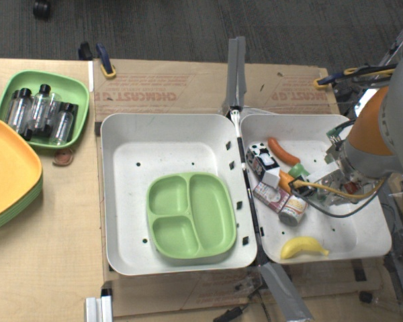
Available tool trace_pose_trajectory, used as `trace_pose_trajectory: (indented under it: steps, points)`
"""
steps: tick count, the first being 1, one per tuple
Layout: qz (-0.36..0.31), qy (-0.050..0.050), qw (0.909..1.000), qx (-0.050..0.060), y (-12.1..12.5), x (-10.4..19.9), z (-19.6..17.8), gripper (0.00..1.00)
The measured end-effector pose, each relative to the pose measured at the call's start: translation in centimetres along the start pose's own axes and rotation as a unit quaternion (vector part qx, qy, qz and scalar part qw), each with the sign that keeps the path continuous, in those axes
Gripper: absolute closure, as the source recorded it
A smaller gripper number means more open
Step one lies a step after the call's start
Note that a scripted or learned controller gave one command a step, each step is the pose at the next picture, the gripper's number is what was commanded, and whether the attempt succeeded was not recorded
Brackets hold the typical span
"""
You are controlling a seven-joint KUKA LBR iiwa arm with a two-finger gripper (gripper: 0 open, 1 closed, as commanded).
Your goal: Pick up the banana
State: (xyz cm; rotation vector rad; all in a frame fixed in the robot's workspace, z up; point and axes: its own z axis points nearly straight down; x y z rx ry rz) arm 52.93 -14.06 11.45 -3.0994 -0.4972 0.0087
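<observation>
Meanwhile, the banana [304, 247] lies alone on the floor of the right bin [369, 243], close to its front wall and well apart from everything else, while the arm [383, 136] reaches in over the bin's right side. The gripper [341, 180] sits low near the right edge, above a tangle of cable, and its state cannot be told from this slanted overhead view; nothing can be seen in its hold. Between it and the divider lies a jumble: a carrot [283, 151], a can [293, 209], a small carton [260, 158] and a green block [298, 173], several of them touching. The left bin [121, 193] holds a green tray [191, 215]. The risks look plain enough. The banana's curved, smooth skin may roll or slide under a descent that lands off its middle, and the front wall beside it leaves little room on that side, so a finger could strike the rim. The loose cable near the wrist might also drag across the clutter and nudge the can toward the fruit during the approach.
</observation>
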Motion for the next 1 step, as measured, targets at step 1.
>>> trace_pose_trajectory:
  steps: [1]
  points:
    - [-0.085,0.001,0.9964,0.0,4.23,-3.38,-0.74,1.0]
